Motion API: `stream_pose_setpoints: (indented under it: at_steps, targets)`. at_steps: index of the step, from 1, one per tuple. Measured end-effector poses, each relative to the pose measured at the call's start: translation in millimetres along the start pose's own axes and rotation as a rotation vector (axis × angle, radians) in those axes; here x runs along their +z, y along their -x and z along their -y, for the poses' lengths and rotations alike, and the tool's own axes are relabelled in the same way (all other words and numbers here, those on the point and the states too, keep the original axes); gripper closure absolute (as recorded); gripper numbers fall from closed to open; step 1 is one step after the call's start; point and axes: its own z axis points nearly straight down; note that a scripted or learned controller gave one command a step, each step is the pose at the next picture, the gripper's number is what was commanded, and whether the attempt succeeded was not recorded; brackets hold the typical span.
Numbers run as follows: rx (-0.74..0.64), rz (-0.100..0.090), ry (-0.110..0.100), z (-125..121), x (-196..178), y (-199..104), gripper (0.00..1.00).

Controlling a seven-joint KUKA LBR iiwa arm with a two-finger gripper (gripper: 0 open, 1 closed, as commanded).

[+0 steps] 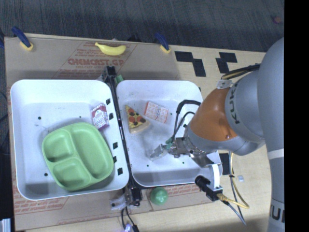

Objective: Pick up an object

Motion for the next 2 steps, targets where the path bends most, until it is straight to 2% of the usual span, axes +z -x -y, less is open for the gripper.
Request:
stream_pose_setpoints:
  at_steps: [1,2]
  targets:
    - [-0.001,0.001,0.002,-17.8,-0.4,-52.4,0.00]
    - [-0.005,0.003,0.003,-18.7,-10.6,-51.6,1.00]
